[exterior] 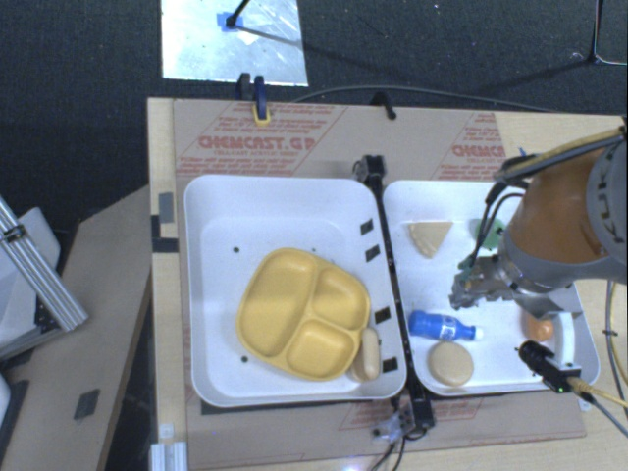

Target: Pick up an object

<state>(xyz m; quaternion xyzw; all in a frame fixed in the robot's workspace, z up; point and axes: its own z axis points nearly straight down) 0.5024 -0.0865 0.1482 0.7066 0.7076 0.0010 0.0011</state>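
In the right bin (412, 200) lie a blue bottle with a white cap (442, 327), a round tan bun (451, 364), a beige triangular wedge (429, 236) and an orange piece (540, 329) partly hidden by the arm. My gripper (469, 292) hangs low over the right bin, just up and right of the blue bottle. The arm's grey and orange wrist (559, 219) covers the bin's right side. Nothing shows between the fingers.
The left bin (216, 204) holds a yellow divided tray (302, 312) with a pale oblong object (368, 353) at its lower right corner. A black divider with clips (385, 263) runs between the bins. Cardboard (294, 135) lies under both bins.
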